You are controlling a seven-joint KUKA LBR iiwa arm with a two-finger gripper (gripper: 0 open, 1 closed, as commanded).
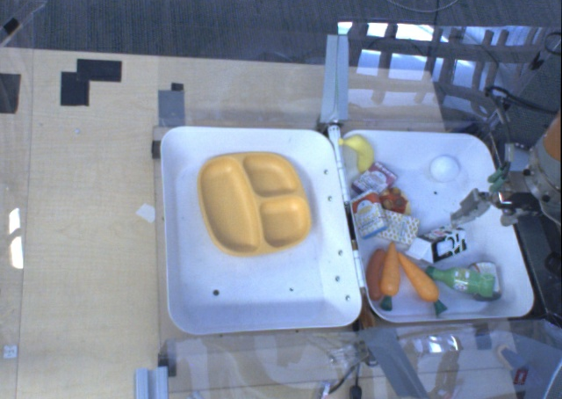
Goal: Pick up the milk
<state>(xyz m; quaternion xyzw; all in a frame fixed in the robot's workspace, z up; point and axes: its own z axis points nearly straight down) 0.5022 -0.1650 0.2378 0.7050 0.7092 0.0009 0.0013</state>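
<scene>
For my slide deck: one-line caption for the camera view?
Two-finger gripper poised above the black-and-white milk carton in the right white bin; yellow divided plate in the left.

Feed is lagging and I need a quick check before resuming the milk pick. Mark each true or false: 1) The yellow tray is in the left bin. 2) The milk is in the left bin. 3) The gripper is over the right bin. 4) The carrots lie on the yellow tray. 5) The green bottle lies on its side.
1) True: the yellow tray sits in the left bin.
2) False: the milk is in the right bin.
3) True: the gripper is over the right bin's right side, just above the milk.
4) False: the carrots lie in the right bin.
5) True: the green bottle lies on its side.
</scene>
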